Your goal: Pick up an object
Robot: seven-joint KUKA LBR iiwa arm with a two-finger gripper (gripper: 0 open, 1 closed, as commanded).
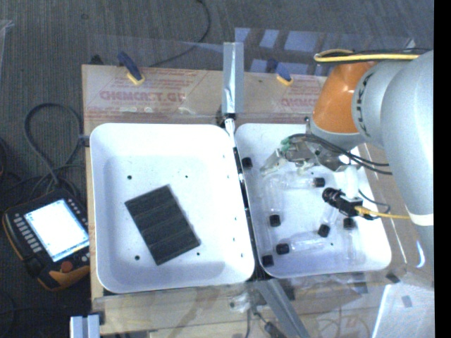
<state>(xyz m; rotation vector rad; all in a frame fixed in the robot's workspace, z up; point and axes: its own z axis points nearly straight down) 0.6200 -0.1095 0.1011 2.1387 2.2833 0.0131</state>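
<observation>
The arm (394,111) reaches in over the right bin (380,255), its gripper (296,153) low among clear plastic pieces (310,245) and small black bits; whether it is clenched or released, I cannot tell. Over in the left bin (106,146) the dark ridged pad (161,224) lies flat, well apart. Nothing is visibly lifted, so by my read the pick is not yet done

A dark ribbed rectangular slab (162,224) is seen lying flat on the floor of the left bin, turned at a slant to the bin's walls. It is set well apart from the gripper (285,162), across the divide, to the gripper's left and lower in the camera view.
</observation>
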